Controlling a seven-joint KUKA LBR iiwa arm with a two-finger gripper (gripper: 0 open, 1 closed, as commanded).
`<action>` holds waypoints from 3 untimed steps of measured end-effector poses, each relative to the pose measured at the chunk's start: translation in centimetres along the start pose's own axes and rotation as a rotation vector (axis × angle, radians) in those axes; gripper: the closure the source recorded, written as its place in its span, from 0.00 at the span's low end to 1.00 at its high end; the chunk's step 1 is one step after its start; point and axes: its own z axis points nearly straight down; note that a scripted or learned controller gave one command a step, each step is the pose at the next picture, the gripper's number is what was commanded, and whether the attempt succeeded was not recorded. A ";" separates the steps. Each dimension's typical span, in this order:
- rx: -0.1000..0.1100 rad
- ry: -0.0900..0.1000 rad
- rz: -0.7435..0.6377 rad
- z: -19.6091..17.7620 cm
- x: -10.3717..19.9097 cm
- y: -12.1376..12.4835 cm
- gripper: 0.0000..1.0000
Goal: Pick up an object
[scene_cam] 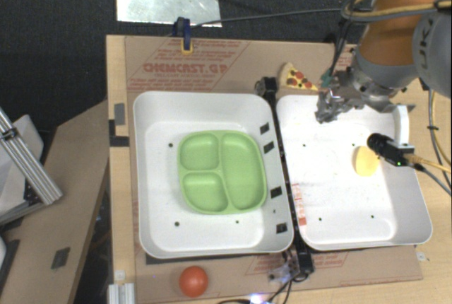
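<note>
A small pale yellow object (pixel 365 162) lies in the right bin (pixel 339 218), toward its right side. My gripper (pixel 327 112) hangs over the back left part of that bin, to the upper left of the yellow object and well apart from it. I see nothing between its fingers. A green divided tray (pixel 221 170) rests in the left bin (pixel 159 133).
A toy pizza slice (pixel 296 77) lies on the cardboard just behind the right bin. A red ball (pixel 193 280) sits on the bench in front of the left bin. A black clamp with a cable (pixel 387 148) hangs over the right bin's right side.
</note>
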 end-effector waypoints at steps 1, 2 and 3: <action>0.000 -0.001 0.001 -0.2 5.2 -1.5 1.00; 0.000 -0.001 0.000 1.3 10.4 -3.3 1.00; 0.003 0.000 0.000 2.7 14.9 -6.6 1.00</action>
